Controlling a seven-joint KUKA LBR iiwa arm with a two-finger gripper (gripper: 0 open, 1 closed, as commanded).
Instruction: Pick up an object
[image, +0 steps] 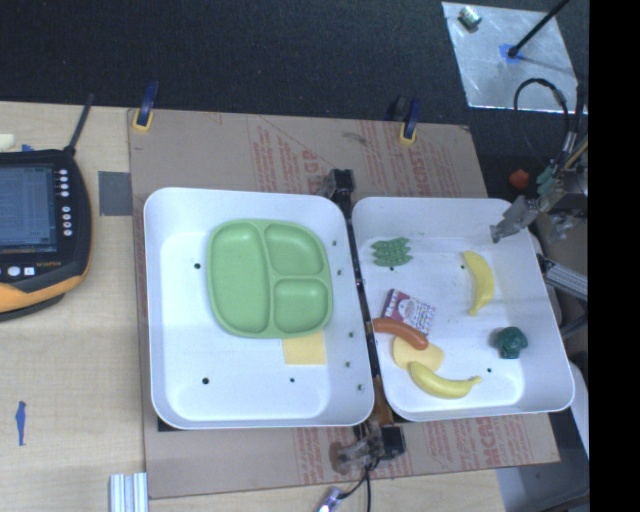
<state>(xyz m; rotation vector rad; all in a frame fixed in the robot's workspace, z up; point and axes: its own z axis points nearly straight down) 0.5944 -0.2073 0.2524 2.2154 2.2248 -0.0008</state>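
The gripper (503, 228) sits at the far right, just over the top right corner of the right bin (440, 215). It is small and blurry there, so one cannot tell how it is set, and nothing shows in its grip. It looks parked at the edge, likely so the camera can see all the toys before the arm picks one.

The toys to pick from all lie in the right bin. A yellow banana (481, 281) lies closest to the gripper, near the right wall, so it may be the easiest one to reach. A dark green lump (510, 342) sits below it by the same wall. A second banana (441, 381) lies near the bottom edge. A hot dog (404, 333) rests against a yellow piece (409, 353), with a small red packet (410, 312) just above it. These three crowd together, so grabbing one could bump the others. A green leafy piece (391, 252) lies alone near the top left.

The left bin (170, 380) holds a green tray (268, 278) with three parts, and a flat yellow square (304, 350) just below it. No pick has begun yet.
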